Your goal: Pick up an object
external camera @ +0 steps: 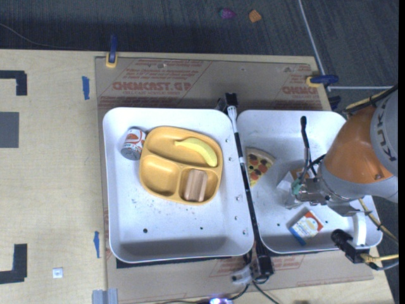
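Note:
My gripper (pixel 297 190) hangs low over the middle of the right bin (pixel 278 124), with the arm's orange band just to its right. A small white carton (pixel 304 225) with orange and blue print lies just below it, near the bin's front wall. To the gripper's left, a toy pizza slice (pixel 258 164) rests against the bin's left wall. A small tan object (pixel 297 171) peeks out right behind the gripper, partly hidden by it.
The left bin (pixel 120 189) holds a yellow divided tray (pixel 158 170) with a banana (pixel 197 149) and a brown block (pixel 195 185) in its compartments. A small can (pixel 132 143) lies at the tray's upper left. A black divider (pixel 243 189) separates the bins.

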`<control>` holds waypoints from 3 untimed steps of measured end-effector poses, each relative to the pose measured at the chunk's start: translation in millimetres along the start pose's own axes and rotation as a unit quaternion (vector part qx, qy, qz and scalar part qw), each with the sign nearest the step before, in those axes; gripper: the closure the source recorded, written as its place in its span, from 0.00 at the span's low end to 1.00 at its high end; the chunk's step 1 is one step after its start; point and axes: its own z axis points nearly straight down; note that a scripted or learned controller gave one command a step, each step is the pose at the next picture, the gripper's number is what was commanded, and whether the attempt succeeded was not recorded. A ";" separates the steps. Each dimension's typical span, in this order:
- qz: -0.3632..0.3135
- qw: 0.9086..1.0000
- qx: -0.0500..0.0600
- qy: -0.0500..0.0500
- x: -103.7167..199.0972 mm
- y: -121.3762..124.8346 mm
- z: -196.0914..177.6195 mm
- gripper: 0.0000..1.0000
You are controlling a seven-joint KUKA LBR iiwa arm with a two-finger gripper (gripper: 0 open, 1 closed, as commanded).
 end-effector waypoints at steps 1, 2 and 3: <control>0.000 1.000 0.000 0.000 0.1 -0.1 0.1 0.00; 0.000 1.000 -0.002 -0.001 -0.2 1.3 -9.8 1.00; 0.000 1.000 -0.002 0.000 -0.2 1.2 -9.8 0.00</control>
